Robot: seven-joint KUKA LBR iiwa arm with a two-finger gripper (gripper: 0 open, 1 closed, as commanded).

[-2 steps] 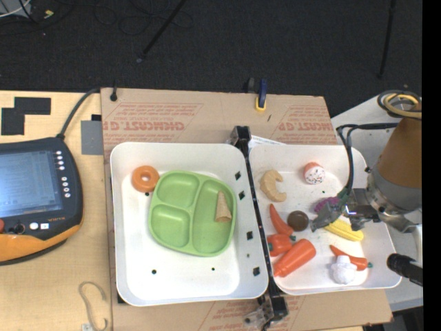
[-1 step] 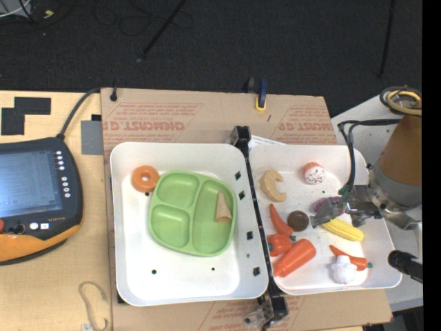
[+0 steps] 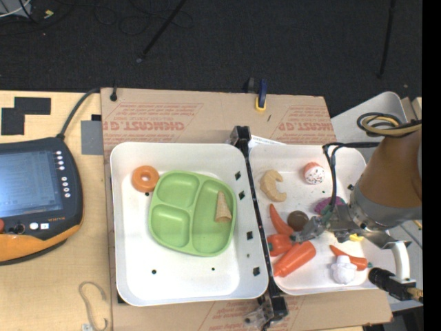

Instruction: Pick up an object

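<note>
1. Far left of the pincer, we see one dark, hard-cased handheld controller [image 3: 38, 195] with a glossy screen and an orange underside, lying on the desk [image 3: 41, 281].
2. Nearer, in the left bin [image 3: 131, 281], a smooth shallow white plastic tray, we count one orange ring-shaped doughnut toy [image 3: 145, 178] and one pale green moulded plate [image 3: 191, 212] with three compartments.
3. One tan, cone-shaped piece [image 3: 223, 206] lies in the plate's right compartment, pointed end up the frame.
4. In the right bin [image 3: 289, 158], up and left of the pincer, lies one curved, beige, matte croissant-like piece [image 3: 273, 185].
5. Just left of the pincer we count one round brown ball [image 3: 298, 220] and, below it, a cluster of glossy red-orange vegetable shapes [image 3: 289, 250]: a slim red one and a fat carrot-like one; we cannot tell whether there is a third.
6. The pincer [image 3: 308, 231], dark metal, sits low in the right bin beside the brown ball; we cannot tell whether it is released or clenched, and nothing is plainly seen between its tips.
7. Above it lies one white ball [image 3: 314, 174] with reddish marks; right of it, a purple item [image 3: 324, 204] partly hidden by the arm [image 3: 389, 178].
8. Below right we count one white knobbly piece [image 3: 343, 271] and one small orange carrot [image 3: 350, 257].
</note>
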